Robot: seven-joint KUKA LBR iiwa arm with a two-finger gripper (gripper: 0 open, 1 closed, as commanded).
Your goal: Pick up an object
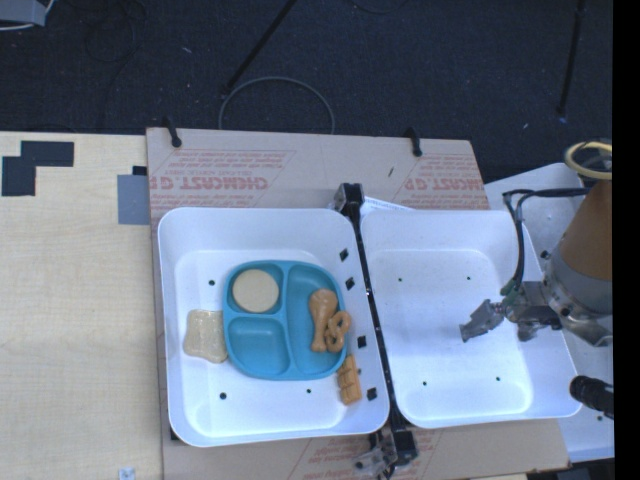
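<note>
In the left bin (190, 238) lies a blue divided plate (272, 353). A round tan disc (254, 290) sits in its upper left section and a tan twisted pretzel-like piece (328, 320) in its right section. A pale toast-like slice (206, 335) lies on the bin floor against the plate's left edge. A small tan chunk (348, 380) rests by the plate's lower right corner, near the divider. My gripper (500, 323) hangs over the right side of the right bin (440, 268), far from all of these, with nothing seen in it.
A black clamp strip (365, 308) runs between the two bins. Cardboard (300, 173) lies under both bins. The arm's body and cables (590, 258) crowd the right bin's right edge. A wooden benchtop (70, 308) extends to the left.
</note>
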